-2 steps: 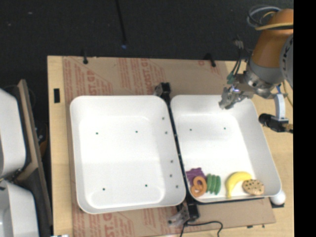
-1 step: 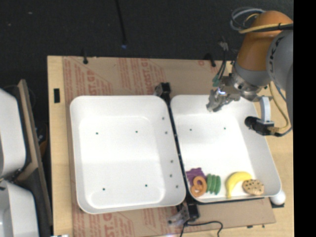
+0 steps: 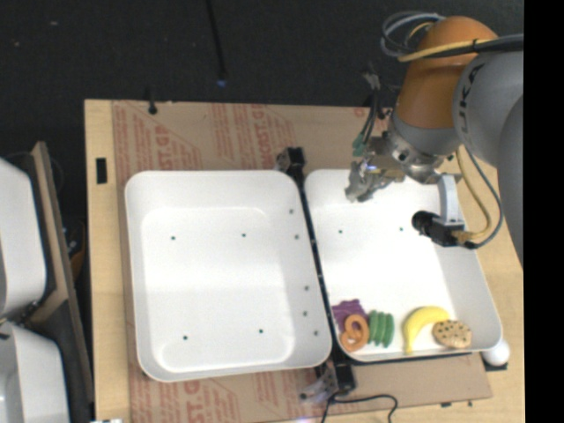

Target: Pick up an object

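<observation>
Overhead, a robot arm hangs above the far end of the right bin (image 3: 458, 263), well apart from the toys it could pick.

Two shallow white bins sit side by side on a tan surface (image 3: 106, 236). The left bin (image 3: 141, 236) has a bare floor. The toys lie together along the right bin's near edge: a purple piece (image 3: 349, 307), an orange ring (image 3: 354, 332), a green piece (image 3: 381, 327), a banana (image 3: 424, 323) and a cookie (image 3: 451, 333), probably heaped there by the bin's slope. The pincer (image 3: 363, 186) points down near the far left corner; whether it is parted or closed I cannot tell, and nothing visible sits in it. Judging by this, the pick has not begun.
</observation>
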Controlling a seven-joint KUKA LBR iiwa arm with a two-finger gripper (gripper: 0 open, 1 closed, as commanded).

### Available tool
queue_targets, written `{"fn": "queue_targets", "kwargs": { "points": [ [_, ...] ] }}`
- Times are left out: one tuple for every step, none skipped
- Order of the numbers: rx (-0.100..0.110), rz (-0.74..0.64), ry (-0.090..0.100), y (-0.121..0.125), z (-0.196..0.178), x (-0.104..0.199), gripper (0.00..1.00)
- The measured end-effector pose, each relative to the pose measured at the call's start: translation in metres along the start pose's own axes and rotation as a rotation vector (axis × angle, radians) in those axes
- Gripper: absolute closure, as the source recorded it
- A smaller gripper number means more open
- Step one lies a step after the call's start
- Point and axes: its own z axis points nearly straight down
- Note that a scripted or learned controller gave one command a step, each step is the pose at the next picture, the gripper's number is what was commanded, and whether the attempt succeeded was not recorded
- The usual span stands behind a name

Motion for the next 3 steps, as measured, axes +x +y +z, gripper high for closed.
{"fn": "queue_targets", "kwargs": {
  "points": [
    [0.001,0.0,0.0,0.004,-0.009,0.049,1.0],
    [0.002,0.0,0.0,-0.004,-0.002,0.101,1.0],
    [0.001,-0.001,0.001,-0.013,-0.018,0.16,1.0]
  ]
}}
